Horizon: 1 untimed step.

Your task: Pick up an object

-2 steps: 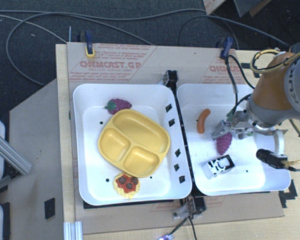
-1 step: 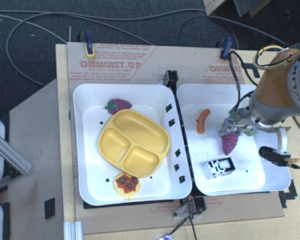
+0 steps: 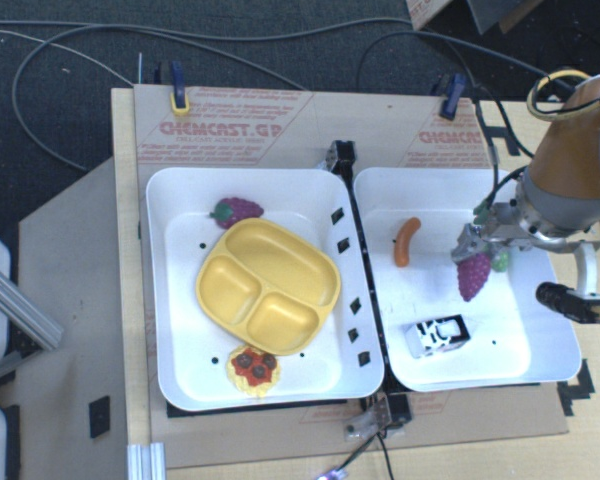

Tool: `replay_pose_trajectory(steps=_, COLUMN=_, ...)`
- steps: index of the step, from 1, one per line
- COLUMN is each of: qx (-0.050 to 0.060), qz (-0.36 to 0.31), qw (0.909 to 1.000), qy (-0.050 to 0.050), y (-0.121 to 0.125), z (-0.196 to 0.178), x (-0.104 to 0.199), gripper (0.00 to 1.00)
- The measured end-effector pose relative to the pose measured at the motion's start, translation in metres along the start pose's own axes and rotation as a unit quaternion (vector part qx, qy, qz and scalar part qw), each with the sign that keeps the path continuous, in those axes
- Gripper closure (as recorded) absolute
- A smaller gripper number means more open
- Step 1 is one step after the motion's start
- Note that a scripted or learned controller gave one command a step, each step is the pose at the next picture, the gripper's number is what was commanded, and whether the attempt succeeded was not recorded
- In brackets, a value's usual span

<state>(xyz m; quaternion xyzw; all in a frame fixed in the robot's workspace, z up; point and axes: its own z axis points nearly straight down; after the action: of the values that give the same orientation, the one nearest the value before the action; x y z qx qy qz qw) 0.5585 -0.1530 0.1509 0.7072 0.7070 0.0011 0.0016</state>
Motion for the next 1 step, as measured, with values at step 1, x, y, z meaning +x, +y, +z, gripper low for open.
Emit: replay_pose_trajectory(steps=1, qx=-0.002, qz=-0.001, qw=1.0, qy=-0.001, y=0.0118, z=-0.0542, x=-0.0027, gripper=1.0)
